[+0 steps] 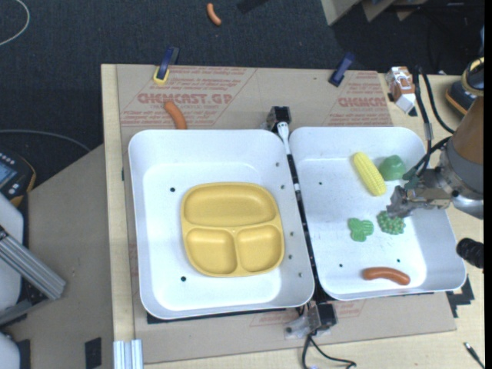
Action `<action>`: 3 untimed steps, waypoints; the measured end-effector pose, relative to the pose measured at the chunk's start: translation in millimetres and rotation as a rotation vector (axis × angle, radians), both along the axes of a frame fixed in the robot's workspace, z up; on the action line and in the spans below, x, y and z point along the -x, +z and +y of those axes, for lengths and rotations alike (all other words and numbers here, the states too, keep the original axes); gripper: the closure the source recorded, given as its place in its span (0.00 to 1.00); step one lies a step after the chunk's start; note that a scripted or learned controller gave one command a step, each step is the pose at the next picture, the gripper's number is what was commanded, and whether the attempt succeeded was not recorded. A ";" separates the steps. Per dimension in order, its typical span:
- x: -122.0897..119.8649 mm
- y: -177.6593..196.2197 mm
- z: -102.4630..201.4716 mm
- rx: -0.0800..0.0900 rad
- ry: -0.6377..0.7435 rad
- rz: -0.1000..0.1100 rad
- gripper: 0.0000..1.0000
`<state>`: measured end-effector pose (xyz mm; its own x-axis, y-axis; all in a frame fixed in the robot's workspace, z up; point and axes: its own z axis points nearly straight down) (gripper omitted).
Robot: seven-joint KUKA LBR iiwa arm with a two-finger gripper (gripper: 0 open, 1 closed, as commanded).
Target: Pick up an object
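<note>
Hovering claw | over green broccoli | right bin

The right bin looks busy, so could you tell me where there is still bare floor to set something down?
In the right bin, the near-left floor is bare, bordered by the divider wall, the green broccoli piece and the sausage. The far-left corner beside the corn is also free. The right half is crowded around the gripper.

My arm ran off the right edge; my gripper hid part of the green broccoli piece, fingers indistinct.
</note>
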<state>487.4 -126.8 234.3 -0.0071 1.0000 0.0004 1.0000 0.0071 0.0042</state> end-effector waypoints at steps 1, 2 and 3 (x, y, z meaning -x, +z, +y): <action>-9.8 -12.8 54.2 -0.002 -0.002 0.007 1.00; -23.4 -21.8 102.6 -0.001 -0.002 0.005 1.00; -38.2 -4.3 159.9 -0.001 0.001 0.000 1.00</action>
